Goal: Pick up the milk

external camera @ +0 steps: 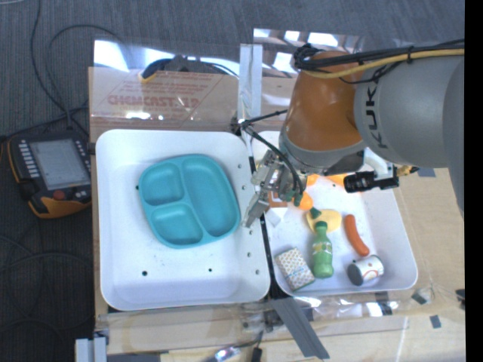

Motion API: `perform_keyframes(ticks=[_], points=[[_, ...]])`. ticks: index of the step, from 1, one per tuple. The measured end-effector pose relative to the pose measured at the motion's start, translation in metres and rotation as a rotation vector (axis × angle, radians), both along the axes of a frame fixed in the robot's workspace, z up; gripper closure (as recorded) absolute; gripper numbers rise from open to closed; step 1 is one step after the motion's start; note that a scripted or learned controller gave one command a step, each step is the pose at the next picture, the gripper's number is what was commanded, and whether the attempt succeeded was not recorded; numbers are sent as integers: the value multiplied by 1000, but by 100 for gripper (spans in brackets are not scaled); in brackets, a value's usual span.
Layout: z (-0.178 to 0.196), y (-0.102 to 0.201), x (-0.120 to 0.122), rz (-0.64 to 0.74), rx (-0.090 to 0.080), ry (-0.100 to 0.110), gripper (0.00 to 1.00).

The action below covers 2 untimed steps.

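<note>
Divided plate (186, 200) in left bin (121, 277); bottle (322, 250), sausage (356, 234) in right bin (400, 266)

Robotics lab: KUKA arm (392, 104) over white bins (121, 277), teach pendant (49, 173) on grey carpet (45, 51), loose cables (53, 44), taped cardboard (162, 96).

Single fixed cam, mounted above the desk (438, 225), looking down at a slant, mid-range: both white bins fit in frame, left bin (121, 277) and right bin (400, 266) side by side, with dark carpet floor (151, 6) along the top and left. The arm (355, 104) enters from the frame's right and sits closest to the lens, so it looks large and covers the right bin's upper part. A pendant (49, 168) on the floor marks the left edge of coverage.
</note>
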<state>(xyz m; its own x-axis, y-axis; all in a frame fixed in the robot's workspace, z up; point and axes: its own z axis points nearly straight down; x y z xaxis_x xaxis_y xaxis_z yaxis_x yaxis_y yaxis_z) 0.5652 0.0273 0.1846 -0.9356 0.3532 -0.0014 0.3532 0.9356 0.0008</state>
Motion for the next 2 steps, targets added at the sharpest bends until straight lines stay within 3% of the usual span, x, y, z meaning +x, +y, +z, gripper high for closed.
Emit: perform_keyframes(ticks=[1, 2], points=[[56, -43, -61, -63, 0, 1, 0], [-1, -6, -81, 103, 0, 2, 0]])
